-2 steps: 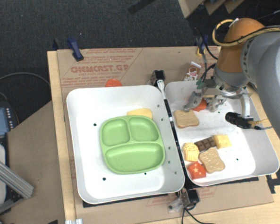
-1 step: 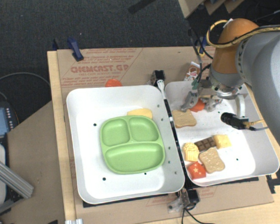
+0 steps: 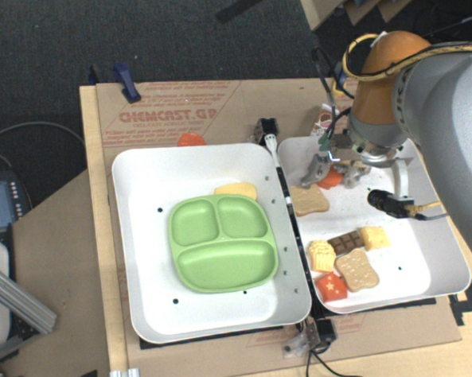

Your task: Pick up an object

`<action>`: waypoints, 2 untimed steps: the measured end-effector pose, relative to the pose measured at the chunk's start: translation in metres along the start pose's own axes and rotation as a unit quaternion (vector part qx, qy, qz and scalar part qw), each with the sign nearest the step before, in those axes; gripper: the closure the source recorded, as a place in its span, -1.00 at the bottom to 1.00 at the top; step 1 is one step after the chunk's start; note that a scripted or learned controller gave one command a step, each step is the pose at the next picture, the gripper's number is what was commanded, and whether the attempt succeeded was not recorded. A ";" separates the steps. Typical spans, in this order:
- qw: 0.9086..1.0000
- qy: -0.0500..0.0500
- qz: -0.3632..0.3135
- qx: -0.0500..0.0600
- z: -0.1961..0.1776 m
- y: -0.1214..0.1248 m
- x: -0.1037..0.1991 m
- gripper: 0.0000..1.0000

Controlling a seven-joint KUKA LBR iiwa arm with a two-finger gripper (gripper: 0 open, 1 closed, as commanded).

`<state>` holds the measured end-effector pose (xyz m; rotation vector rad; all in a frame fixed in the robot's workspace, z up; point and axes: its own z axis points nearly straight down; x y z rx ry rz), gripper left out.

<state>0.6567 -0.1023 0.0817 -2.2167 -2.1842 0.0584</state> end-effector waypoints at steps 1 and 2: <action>1.000 0.003 -0.001 0.005 -0.008 -0.003 0.002 1.00; 1.000 0.004 -0.006 -0.021 -0.113 -0.068 0.011 1.00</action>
